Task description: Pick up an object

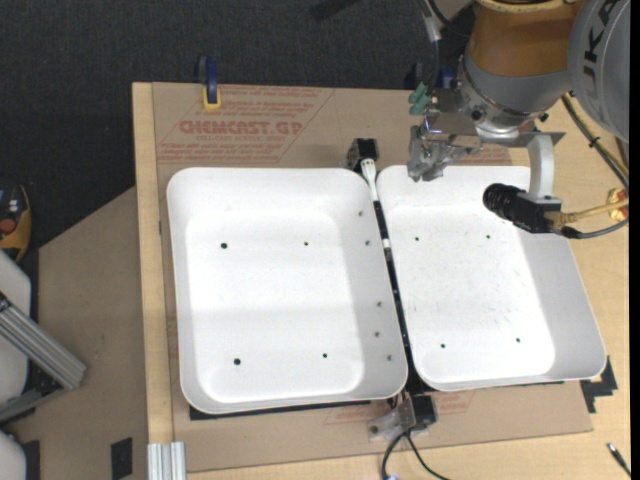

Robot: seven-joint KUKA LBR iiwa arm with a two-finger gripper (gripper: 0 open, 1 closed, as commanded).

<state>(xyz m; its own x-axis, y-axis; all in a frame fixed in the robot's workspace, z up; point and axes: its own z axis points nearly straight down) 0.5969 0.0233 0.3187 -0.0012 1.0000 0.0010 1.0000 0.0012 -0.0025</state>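
Note:
My gripper (429, 164) hangs over the far left corner of the right white bin (560, 298), close to the bin's back rim. The grey arm with its orange band (525, 28) comes in from the upper right above it. The gripper's tip is small and dark against the rim, and I make out no object at it. The left white bin (200, 268) lies beside the right one, the two meeting along a black seam (388, 268).
A black cylindrical fitting (515, 206) with a cable sticks out over the right bin's back edge. Both bins rest on a brown board (260, 118) with a blue clamp (209, 76) at its far edge. Small clips (362, 154) hold the bins.

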